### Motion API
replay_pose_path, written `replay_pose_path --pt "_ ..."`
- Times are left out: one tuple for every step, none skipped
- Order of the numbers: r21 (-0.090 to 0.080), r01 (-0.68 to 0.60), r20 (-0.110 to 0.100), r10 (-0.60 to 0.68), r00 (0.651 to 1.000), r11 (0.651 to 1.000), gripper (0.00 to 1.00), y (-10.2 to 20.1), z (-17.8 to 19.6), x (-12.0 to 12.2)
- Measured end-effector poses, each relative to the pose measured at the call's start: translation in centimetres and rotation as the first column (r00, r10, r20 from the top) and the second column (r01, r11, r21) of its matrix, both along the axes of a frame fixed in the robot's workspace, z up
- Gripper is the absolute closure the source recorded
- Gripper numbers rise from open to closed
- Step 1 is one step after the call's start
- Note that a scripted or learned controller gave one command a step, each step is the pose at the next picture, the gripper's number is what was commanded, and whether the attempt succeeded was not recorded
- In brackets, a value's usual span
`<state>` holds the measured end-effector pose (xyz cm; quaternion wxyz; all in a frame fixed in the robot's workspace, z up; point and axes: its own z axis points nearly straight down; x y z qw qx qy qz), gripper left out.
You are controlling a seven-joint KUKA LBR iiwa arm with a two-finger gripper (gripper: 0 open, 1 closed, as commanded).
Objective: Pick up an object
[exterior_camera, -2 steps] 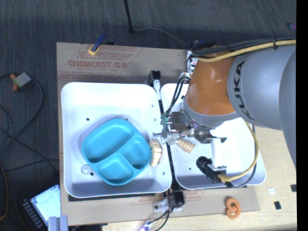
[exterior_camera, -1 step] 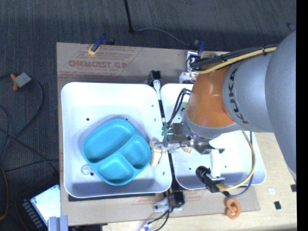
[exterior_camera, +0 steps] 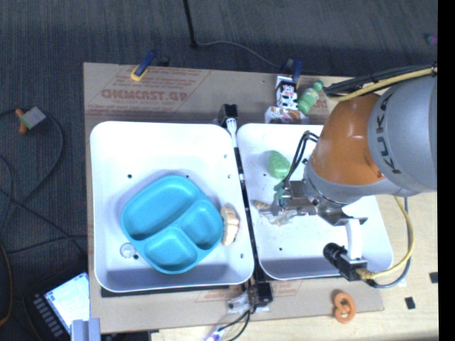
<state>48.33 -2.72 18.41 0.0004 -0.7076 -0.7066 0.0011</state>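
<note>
My gripper (exterior_camera: 279, 206) hangs low inside the right bin (exterior_camera: 370, 251), near its left-middle part, under the orange wrist band. Small tan and pale scraps (exterior_camera: 264, 207) lie at its tips; whether they touch is unclear. A green rounded object (exterior_camera: 278, 164) rests just above the gripper, toward the bin's back. In the left bin (exterior_camera: 106, 155) a blue divided plate (exterior_camera: 170, 222) lies at a slant, with a beige curved object (exterior_camera: 230, 224) against its right rim.
A black divider (exterior_camera: 240, 183) runs between the two bins. Behind the right bin stand a small patterned box (exterior_camera: 285, 99) and a green item (exterior_camera: 308, 98). An orange ring (exterior_camera: 344, 305) lies on the bench at the front right. Cables hang off the arm.
</note>
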Motion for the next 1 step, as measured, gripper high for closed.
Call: replay_pose_path --pt "0.000 -0.002 0.002 0.002 1.000 1.000 1.00 -0.08 0.01 9.54"
